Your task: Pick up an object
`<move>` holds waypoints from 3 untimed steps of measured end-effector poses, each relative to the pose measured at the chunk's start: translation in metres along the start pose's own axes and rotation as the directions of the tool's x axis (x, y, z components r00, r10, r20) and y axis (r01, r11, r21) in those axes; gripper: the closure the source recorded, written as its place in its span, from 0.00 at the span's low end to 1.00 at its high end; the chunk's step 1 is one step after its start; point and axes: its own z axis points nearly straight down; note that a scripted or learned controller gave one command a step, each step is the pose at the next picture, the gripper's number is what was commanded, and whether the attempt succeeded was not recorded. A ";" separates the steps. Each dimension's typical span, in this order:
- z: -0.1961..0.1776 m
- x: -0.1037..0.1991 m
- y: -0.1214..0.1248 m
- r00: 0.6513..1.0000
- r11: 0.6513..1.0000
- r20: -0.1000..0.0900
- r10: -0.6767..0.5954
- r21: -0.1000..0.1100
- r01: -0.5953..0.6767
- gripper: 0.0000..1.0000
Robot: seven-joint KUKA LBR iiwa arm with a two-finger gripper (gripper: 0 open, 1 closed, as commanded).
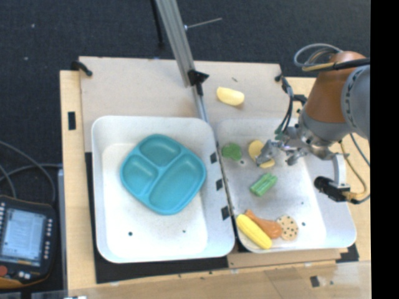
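My gripper (272, 154) hangs low over the upper middle of the right bin (324, 223). It sits right beside a small yellow round piece (255, 148), and a bit of yellow shows just under its tip. A green round piece (231, 151) lies to the left of that. Below the gripper lies a green ridged block (264, 184). At the bin's front edge a yellow corn cob (254, 231), an orange carrot (268, 227) and a tan cookie (287, 227) lie together.
The left bin (109, 229) holds a blue divided plate (163, 173). A yellow lemon-like piece (230, 96) lies on the bench behind the bins. A slanted metal post (177, 36) rises between the bins at the back.
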 end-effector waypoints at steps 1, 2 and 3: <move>0.051 -0.001 -0.001 1.000 1.000 0.000 0.000 0.000 0.000 0.00; 0.038 -0.002 0.001 1.000 1.000 -0.001 0.003 -0.008 -0.003 1.00; -0.009 -0.008 -0.001 1.000 1.000 -0.001 -0.001 -0.009 0.000 1.00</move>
